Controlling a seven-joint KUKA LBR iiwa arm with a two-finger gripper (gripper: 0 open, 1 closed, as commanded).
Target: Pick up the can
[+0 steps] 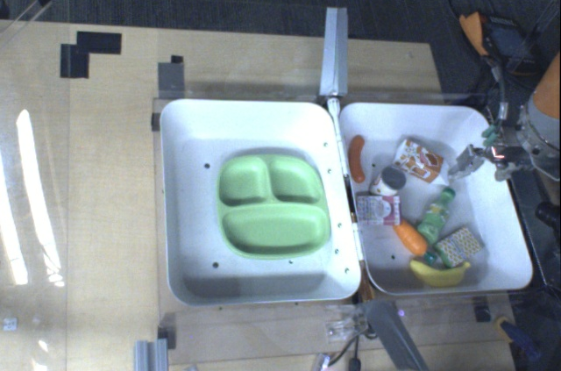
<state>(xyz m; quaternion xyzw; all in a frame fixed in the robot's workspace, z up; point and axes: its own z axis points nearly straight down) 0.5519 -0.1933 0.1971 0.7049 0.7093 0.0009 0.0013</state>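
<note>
A pale wooden bench (105,211) lies under me, with dark carpet beyond its far edge and black tape marks (88,52) near its 10 o'clock corner. Two shallow white bins sit side by side on it.

The left bin (188,273) holds a green divided tray (273,204), three compartments, lying flat near the bin's centre.

The right bin (504,264) is crowded. Against its left wall, at about 10 o'clock, lies a reddish sausage (357,160). Just right of that, near the bin's middle, is the can (388,181) — small, with a dark round top facing the camera — touching or nearly touching a pink-and-white carton (379,209) at its 6 o'clock. At the can's 1 o'clock sits a white-and-brown packet (418,160). Towards 5 o'clock of the can lie an orange carrot (408,238), a green bottle (436,216) tilted beside it, a checked pouch (458,246) and a yellow banana (440,274) along the near wall.

My pincer (478,157) hangs over the bin's 3 o'clock rim, well apart from the can. Whether it stands apart or together I cannot tell — the metal parts there blur into one another.
</note>
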